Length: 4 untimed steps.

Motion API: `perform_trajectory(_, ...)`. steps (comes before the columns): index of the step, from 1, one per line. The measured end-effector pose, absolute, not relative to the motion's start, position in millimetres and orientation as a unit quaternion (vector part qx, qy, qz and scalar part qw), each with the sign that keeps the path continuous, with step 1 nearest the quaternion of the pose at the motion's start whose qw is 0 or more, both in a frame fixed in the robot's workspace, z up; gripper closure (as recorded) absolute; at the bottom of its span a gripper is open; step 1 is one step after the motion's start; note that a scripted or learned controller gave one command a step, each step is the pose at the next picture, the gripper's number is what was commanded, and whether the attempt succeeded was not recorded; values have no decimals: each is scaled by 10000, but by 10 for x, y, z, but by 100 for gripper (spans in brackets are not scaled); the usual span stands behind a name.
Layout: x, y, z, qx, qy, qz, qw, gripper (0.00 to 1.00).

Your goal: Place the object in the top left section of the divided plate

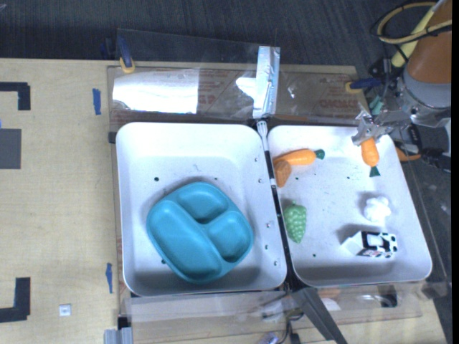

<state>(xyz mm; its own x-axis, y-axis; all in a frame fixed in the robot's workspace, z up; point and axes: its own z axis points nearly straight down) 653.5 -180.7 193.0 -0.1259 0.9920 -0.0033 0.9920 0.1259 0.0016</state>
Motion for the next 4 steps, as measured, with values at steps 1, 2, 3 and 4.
perform_trajectory(1, 6674, -854, 1846, 7129, 7012, 5, -14, 100)
perform_trajectory(2, 5993, -142, 1848, 6408, 7677, 1, -8, 100)
perform_trajectory(3, 5781, 664, 1846, 5798, 8147, -1, -13, 100)
perform_trajectory(4, 5849, 1358, 2045, 5342, 8454, 16, 12, 100)
